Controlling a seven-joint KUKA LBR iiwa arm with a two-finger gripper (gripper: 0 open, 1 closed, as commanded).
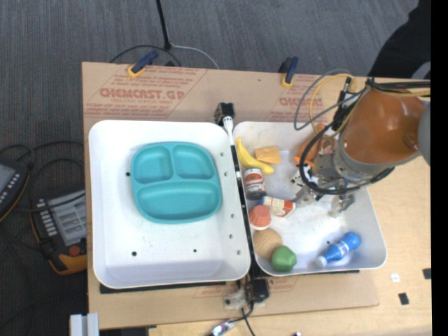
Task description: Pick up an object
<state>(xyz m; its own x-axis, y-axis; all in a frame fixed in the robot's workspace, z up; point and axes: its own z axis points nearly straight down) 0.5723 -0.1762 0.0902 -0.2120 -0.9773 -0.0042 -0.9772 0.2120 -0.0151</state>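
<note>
My gripper (323,199) hangs low inside the right bin (374,240), under the orange band of the arm (378,128). Its two fingers (342,204) stand apart, open, with bare bin floor between them. Just left of it lies a small red and white carton (278,206). Further left are a small can (253,182), a yellow banana (245,156) and a tan wedge (267,155). Along the front lie a red and white ball (260,216), a tan round object (267,241), a green ball (283,258) and a blue bottle (339,249).
The left bin (112,257) holds a teal divided plate (175,182). An orange object (304,153) is partly hidden behind the wrist cables. The divider between the bins runs along (238,208). Clamps sit at the cardboard's far edge (143,64).
</note>
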